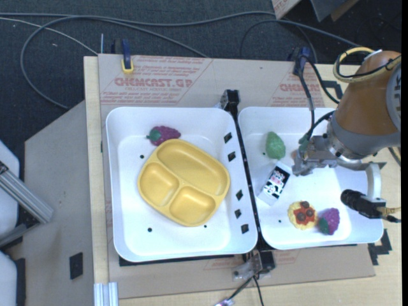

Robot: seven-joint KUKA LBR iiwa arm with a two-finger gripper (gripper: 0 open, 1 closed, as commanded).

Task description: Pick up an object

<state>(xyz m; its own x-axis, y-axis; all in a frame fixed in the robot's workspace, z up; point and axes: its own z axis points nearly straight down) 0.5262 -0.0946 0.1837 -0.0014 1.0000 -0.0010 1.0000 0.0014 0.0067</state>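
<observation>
In the right bin (357, 234) lie a green lumpy toy (275, 145), a small black-and-white carton (275, 183), a yellow toy pizza with red toppings (302, 214) and a purple grape bunch (329, 220). My gripper (303, 160) hangs low over this bin, just right of the green toy and above-right of the carton. The grey wrist and orange band (366, 110) cover the bin's right part. I see nothing held in the gripper.
The left bin (121, 171) holds a yellow divided plate (183, 182) and a second purple grape bunch (164, 134) at its back. A black clip strip (237, 164) runs between the bins. Cables cross the floor behind the bench.
</observation>
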